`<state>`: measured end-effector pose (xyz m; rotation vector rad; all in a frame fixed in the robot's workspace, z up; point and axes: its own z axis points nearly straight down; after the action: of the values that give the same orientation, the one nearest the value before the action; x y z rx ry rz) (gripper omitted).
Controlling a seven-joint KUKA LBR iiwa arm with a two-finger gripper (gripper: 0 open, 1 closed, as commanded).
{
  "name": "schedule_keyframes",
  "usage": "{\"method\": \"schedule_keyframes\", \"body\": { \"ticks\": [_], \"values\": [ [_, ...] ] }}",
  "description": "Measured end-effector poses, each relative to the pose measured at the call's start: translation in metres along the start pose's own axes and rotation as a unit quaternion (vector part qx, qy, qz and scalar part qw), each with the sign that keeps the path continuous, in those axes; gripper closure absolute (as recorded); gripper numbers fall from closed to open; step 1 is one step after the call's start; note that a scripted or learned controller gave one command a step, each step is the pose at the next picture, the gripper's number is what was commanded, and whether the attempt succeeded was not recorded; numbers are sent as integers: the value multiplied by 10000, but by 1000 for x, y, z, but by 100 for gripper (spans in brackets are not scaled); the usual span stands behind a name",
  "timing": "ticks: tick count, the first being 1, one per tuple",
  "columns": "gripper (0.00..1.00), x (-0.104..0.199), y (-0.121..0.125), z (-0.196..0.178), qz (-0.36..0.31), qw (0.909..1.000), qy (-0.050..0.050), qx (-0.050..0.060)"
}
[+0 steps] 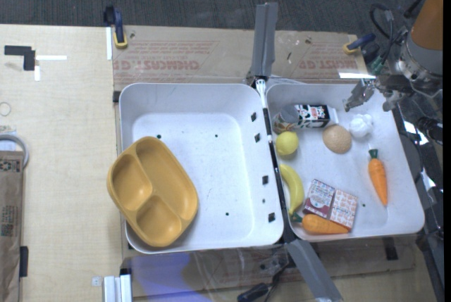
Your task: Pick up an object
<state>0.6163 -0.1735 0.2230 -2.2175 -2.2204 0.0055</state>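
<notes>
a: where's the gripper (372,93)?

b: up at the far right corner of the right shallow white bin (409,174), hanging off the grey arm with the orange band (430,26). fingers spread apart, nothing between them. just above and beside a small white crumpled lump (361,126), not touching as far as can be told.

a: and in that bin?

b: plenty to pick from. a small black-and-white printed carton (312,115) lying on its side near the far wall. a tan egg-shaped ball (337,139) just beside the white lump. a round yellow lemon-like fruit (287,143) near the divider, with a curved yellow banana (294,186) right below it. a slim orange carrot with a green top (378,179) lying toward the right wall. a flat pink-and-white printed packet (331,200) near the front, with a second, stubbier orange carrot (324,224) touching its near edge.

a: left side?

b: left shallow white bin (211,131) with one yellow plastic divided plate (152,191), three compartments, tilted against the near left corner and overhanging the rim.

a: underneath?

b: brown cardboard sheet with red lettering (176,54) behind the bins, pale wooden bench (56,153) to the left.
</notes>
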Motion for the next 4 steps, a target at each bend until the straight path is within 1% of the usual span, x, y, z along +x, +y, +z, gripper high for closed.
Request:
{"method": "schedule_keyframes", "body": {
  "ticks": [1, 2, 3, 4],
  "values": [
    [0, -24, -48, 133, 403, 9992, 5, -10],
    [0, -38, -95, 132, -268, 9996, 49, -16],
    [0, -46, -138, 108, -468, 9989, 28, -8],
    [0, -41, -135, 132, -99, 9999, 64, -25]
  ]
}}
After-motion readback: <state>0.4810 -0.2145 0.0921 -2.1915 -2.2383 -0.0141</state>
